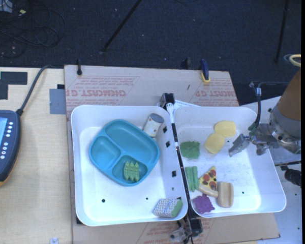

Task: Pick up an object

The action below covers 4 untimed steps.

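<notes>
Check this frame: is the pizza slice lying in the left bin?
No, the pizza slice lies in the right bin.

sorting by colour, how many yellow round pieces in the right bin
2: one yellow piece near the right bin's far side, the other yellow piece just in front, touching it. None looks hidden.

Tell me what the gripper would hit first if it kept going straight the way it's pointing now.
The gripper points toward the view's left, at the two yellow pieces in the right bin. It would likely meet those first, though its height above them is unclear.
</notes>
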Available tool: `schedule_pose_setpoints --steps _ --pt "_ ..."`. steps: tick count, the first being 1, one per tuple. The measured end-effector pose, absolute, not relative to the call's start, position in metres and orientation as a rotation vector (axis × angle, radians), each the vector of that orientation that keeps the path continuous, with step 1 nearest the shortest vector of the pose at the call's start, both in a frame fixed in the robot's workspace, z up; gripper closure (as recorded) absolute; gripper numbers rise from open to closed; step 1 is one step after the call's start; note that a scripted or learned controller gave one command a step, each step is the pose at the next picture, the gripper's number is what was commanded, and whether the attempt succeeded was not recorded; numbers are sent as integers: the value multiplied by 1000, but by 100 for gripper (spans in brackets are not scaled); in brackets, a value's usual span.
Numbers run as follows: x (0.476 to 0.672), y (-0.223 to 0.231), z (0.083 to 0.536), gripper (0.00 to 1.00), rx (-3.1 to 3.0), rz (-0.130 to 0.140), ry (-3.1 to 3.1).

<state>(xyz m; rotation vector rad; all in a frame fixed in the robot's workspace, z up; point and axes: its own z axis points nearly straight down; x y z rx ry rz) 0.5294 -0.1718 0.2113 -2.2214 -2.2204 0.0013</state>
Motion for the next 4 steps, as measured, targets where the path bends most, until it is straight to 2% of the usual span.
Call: schedule_pose_setpoints --steps 1,2,3,4 --pt "513 -122 157 0 -2210 5 -2218" --pt "493 -98 91 0 -2231 -8 -2221" --pt "495 -100 105 100 -2234 -11 -2219" --pt "494 -100 104 0 -2233 -9 -2217"
